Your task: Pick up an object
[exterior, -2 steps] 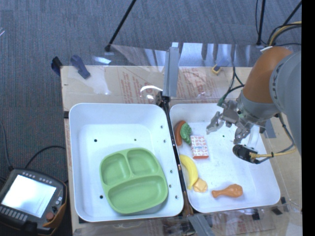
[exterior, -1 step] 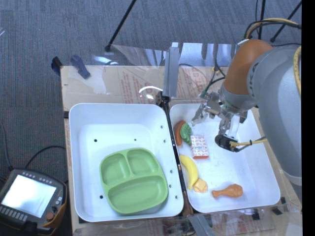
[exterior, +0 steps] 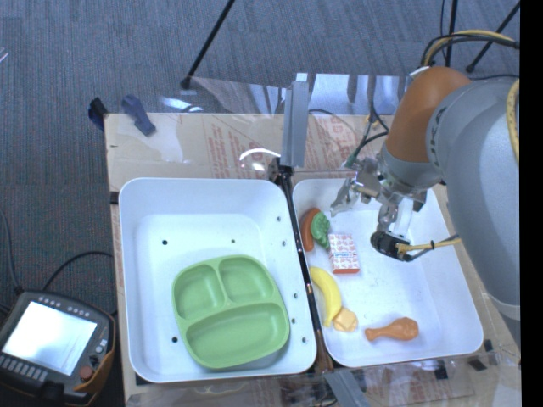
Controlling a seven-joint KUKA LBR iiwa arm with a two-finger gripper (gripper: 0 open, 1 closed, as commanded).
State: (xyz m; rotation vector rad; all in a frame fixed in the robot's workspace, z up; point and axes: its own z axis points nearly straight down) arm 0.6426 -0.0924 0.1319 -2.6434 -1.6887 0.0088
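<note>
Snack box [exterior: 344,253] lies in the right bin [exterior: 424,295], banana [exterior: 326,291] just beside it; my jaws hang over the far end, spread I can't tell. I'd centre over the box, then drop straight.

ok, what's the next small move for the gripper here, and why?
Probably a short move down toward the red-and-white box. The gripper hangs over the far end of the right bin with nothing visibly held, and the box lies flat close by in that bin.
</note>
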